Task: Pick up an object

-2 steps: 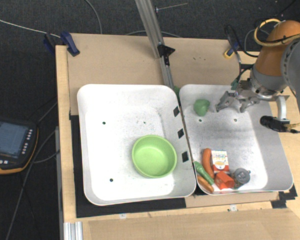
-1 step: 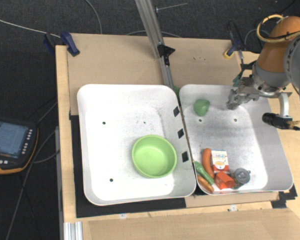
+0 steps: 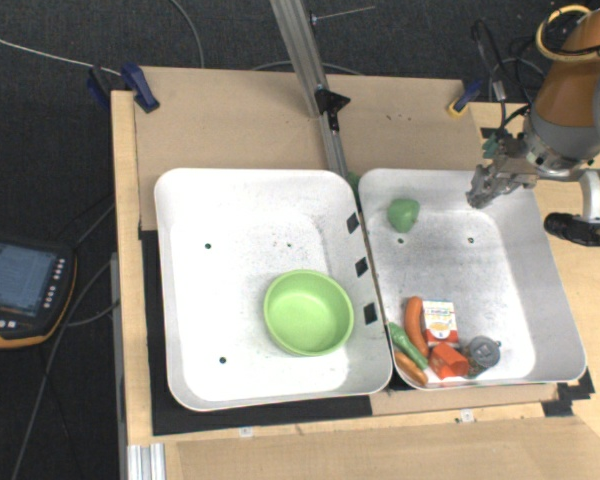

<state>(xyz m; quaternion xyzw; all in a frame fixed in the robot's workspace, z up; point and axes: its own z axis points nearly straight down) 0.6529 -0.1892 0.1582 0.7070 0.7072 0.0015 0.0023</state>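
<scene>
Your gripper (image 3: 487,190) hangs over the far right corner of the right bin (image 3: 520,268), pointing down toward bare floor; from this slanted overhead angle you cannot tell how it is set or whether anything is in it. Nothing lies directly beneath it. The nearest candidate is the small green object (image 3: 403,214), lying alone toward the bin's far left, well apart from everything else, which probably makes it the easiest pick. The rest sit crowded in the near corner: a carrot (image 3: 413,320), a small white-and-orange box (image 3: 439,320), a red piece (image 3: 446,360) and a grey round part (image 3: 482,350), touching or overlapping. The green bowl (image 3: 309,312) sits in the left bin (image 3: 210,218).
</scene>
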